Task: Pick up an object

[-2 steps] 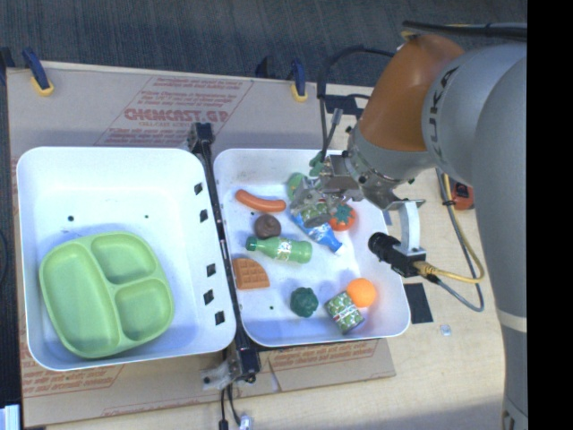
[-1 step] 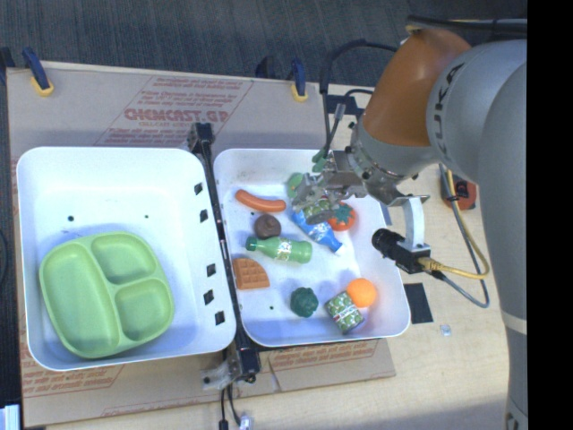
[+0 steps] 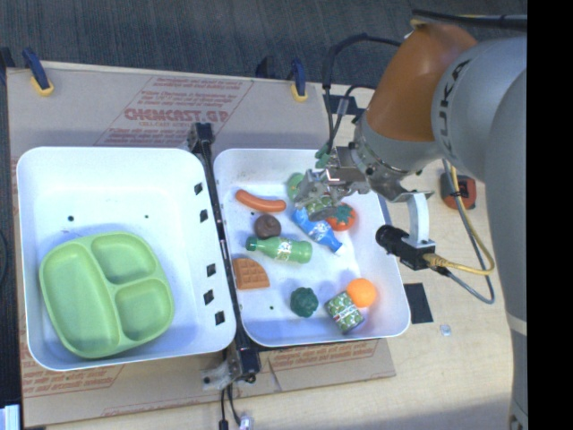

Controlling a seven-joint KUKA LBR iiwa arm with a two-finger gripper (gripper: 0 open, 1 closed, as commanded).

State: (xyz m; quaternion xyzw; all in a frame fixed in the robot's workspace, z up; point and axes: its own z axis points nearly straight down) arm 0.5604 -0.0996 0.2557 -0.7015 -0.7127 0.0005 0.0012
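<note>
— What's nearest us in the right bin (image 3: 269, 325)?

— Along its near edge: a green lump (image 3: 304, 302), a small can (image 3: 344, 312) and an orange ball (image 3: 360, 291) touching the can, toward the near right corner. A waffle-like piece (image 3: 251, 274) sits by the left wall.

— And mid-bin?

— A green bottle (image 3: 282, 250) lying on its side, long axis running left to right, with a brown ball (image 3: 267, 226) just behind it. A sausage (image 3: 260, 202) lies farther back, also left to right. A blue bottle (image 3: 317, 227) lies slanted, its near end pointing toward the right wall.

— Where's the gripper (image 3: 324, 189)?

— Down over the far right part of that bin, right above the cluster there: the blue bottle, something red-orange (image 3: 343, 219) and a green thing (image 3: 296, 185) at the far side. The blue bottle lies just on the near side of the gripper, nearly under it. I'd judge that's the target, but I can't see anything actually between the fingers.

— Open or closed?

— Can't tell; the wrist and clutter hide it.

— Room to move?

— Tight. The right wall is close beside the cluster, and the neighbours touch or nearly touch the bottle. Open floor lies toward the middle of the bin, between green bottle and can. The left bin (image 3: 54, 173) holds a green tray (image 3: 106, 291), well apart from all this.
</note>
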